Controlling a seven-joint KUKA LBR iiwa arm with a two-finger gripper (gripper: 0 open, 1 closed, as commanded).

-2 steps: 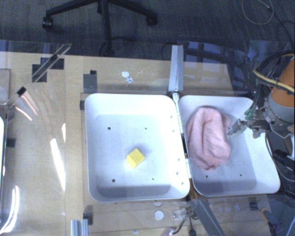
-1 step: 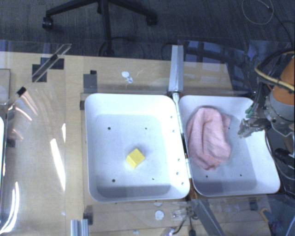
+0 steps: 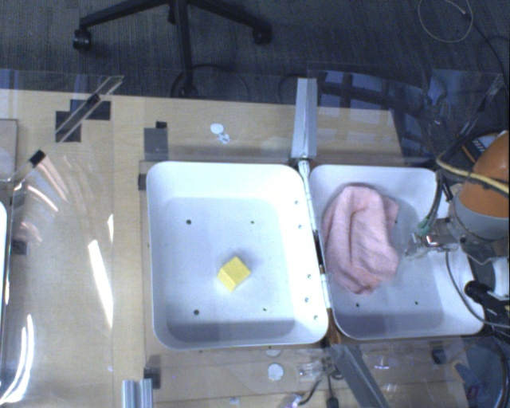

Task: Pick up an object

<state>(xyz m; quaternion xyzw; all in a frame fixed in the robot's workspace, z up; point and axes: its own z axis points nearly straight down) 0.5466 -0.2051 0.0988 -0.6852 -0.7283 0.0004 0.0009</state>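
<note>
While jaws (image 3: 414, 243) state unclear, pink cloth (image 3: 361, 236) lies crumpled, yellow block (image 3: 234, 274) apart

Wooden bench (image 3: 80, 303) bears two white bins: left bin (image 3: 171, 319), right bin (image 3: 414, 179), touching.

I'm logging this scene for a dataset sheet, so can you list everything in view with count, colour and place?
bins: 2, white, side by side on the bench; left bin, right bin
block: 1, yellow, near the middle of the left bin
cloth: 1, pink, bunched up in the left half of the right bin
bench: 1, light wood, under both bins
chair base: 1, black, on the floor beyond the bench
arm: 1, grey with an orange band, reaching in from the right over the right bin
claw: 1, metal, beside the cloth's right edge
</note>
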